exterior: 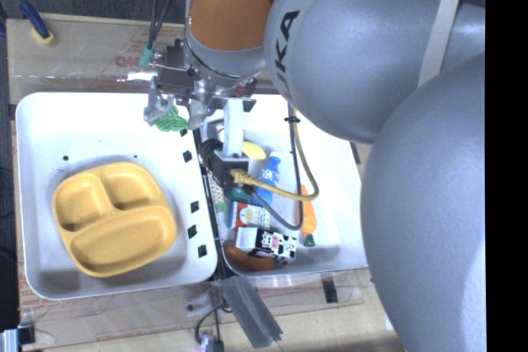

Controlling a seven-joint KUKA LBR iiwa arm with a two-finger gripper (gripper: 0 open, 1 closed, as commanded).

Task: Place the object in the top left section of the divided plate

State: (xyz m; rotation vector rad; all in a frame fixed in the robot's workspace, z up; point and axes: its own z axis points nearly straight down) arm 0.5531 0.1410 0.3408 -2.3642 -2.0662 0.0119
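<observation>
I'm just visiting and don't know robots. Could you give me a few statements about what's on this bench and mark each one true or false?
1. The yellow divided plate lies in the left bin. True.
2. The plate already has an object in its top left section. False: all its sections look bare.
3. A small green object sits at the gripper, above the left bin's upper right part. True, though whether it is actually gripped is hard to tell.
4. The right bin holds several mixed items. True.
5. The arm is blue with a green band. False: it is grey with an orange band.
</observation>
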